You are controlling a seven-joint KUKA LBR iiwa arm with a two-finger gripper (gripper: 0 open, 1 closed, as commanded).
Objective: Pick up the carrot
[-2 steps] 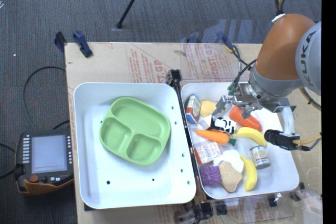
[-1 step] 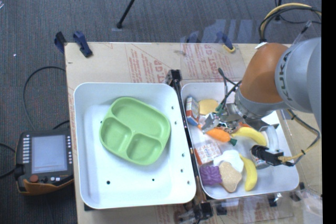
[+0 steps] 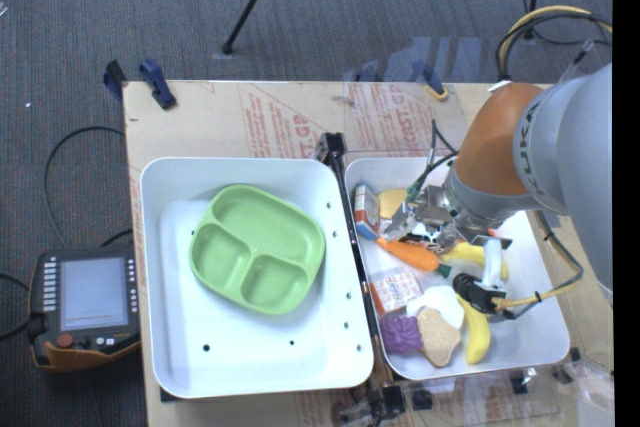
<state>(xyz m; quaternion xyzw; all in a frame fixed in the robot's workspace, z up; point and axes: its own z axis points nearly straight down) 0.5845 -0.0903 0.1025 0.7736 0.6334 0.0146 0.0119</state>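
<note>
Nearest the camera, the right bin holds a slice of bread beside a bunch of purple grapes, with a banana lying along the bin's right side. Just behind these sits a small red-and-white packet.

Further back in the same bin lies the carrot, orange, slanting from upper left to lower right near the bin's middle, its lower end by a second yellow piece. The gripper is directly above and touching or nearly touching the carrot's upper side. The state of its fingers cannot be told; metal parts and cabling crowd that spot. The carrot is not seen raised from the bin contents.

Left of the carrot, against the bin's left wall, stands a narrow tube-like item, and a pale yellow block lies behind the gripper.

The left bin carries a green divided plate, three compartments, sitting flat near its middle.

Above the gripper, the arm enters from the right, its orange band facing the camera.
</note>
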